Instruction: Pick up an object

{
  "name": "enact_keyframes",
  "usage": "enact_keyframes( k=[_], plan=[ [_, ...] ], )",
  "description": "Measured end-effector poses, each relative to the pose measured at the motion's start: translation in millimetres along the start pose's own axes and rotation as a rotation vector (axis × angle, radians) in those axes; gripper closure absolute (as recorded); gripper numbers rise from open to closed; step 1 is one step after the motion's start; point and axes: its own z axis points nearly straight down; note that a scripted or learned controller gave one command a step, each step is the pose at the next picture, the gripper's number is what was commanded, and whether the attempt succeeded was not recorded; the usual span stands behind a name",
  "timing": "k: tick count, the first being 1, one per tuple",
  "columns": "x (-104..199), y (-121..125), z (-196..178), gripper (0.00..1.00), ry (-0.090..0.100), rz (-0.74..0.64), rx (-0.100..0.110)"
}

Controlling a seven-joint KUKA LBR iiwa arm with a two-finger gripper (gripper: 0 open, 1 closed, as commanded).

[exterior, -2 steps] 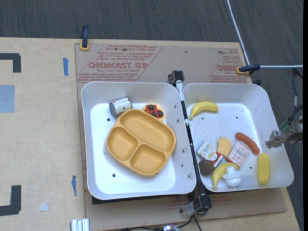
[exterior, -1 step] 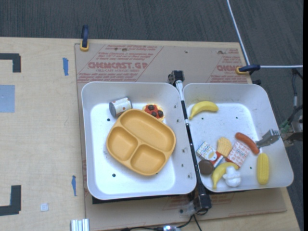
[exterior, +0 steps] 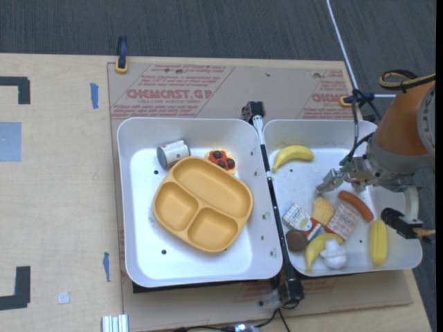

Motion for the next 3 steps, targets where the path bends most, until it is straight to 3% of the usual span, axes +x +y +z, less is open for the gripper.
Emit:
enact_keyframes(
  k=[1, 2, 3],
  plan=[
    [57, -17, -1, 0.0, 0.002, 0.0, 0.001],
    [76, -3, 0, 0.0, 0.0, 0.001, -0.001],
    [79, -9, -1, 0.0, 0.0, 0.002, 0.001]
  ],
)
